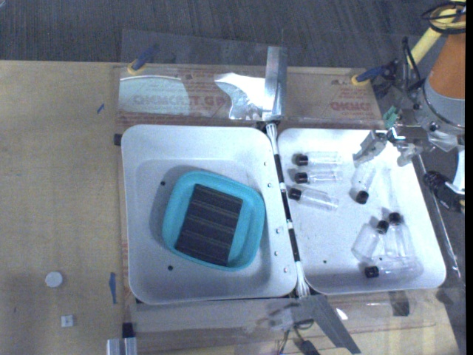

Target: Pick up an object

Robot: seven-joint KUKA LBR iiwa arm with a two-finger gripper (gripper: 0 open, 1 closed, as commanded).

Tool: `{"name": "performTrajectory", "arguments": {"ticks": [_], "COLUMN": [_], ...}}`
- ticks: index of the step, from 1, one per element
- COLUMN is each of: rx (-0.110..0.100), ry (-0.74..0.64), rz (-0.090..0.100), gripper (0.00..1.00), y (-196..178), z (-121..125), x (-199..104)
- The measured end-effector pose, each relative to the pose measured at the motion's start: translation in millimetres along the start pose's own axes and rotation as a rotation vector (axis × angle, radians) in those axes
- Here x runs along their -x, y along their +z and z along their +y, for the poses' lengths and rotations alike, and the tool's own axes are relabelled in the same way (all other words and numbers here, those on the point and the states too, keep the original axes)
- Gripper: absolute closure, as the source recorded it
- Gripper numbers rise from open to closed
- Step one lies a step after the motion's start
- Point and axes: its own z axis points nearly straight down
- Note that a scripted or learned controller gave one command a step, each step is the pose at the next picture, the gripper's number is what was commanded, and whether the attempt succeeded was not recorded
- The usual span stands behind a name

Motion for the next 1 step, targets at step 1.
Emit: {"name": "performTrajectory", "arguments": {"ticks": [1], "rx": [0.0], "ry": [0.047], "rz": [0.0], "gripper": [0.0], "y": [145.7], "z": [31.1], "x": [7.3]}}
